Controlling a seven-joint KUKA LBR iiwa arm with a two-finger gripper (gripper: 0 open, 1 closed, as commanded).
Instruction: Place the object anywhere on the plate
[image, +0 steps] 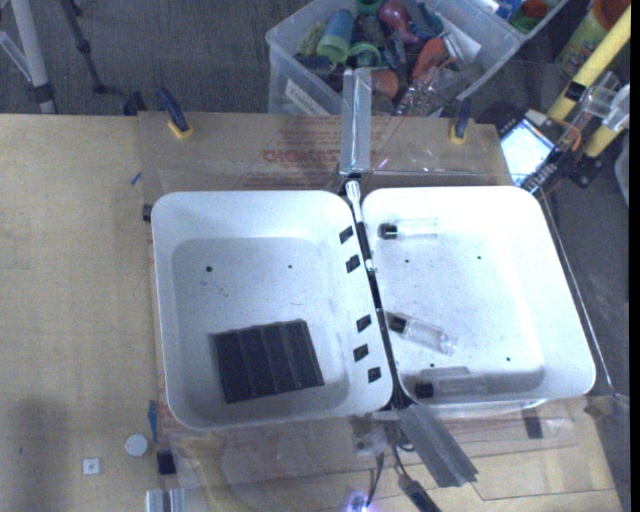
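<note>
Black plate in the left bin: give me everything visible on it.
The black plate is a flat, dark, roughly rectangular slab with faint ridges running along its shorter dimension, dividing it into about four strips. The surface looks matte, perhaps plastic or rubber; the material can't be settled. It lies flat on the floor of the left bin, in the near half, turned slightly against the bin's edges. Nothing rests on it. The clear tubes lie in the right bin, apart from it.
</note>
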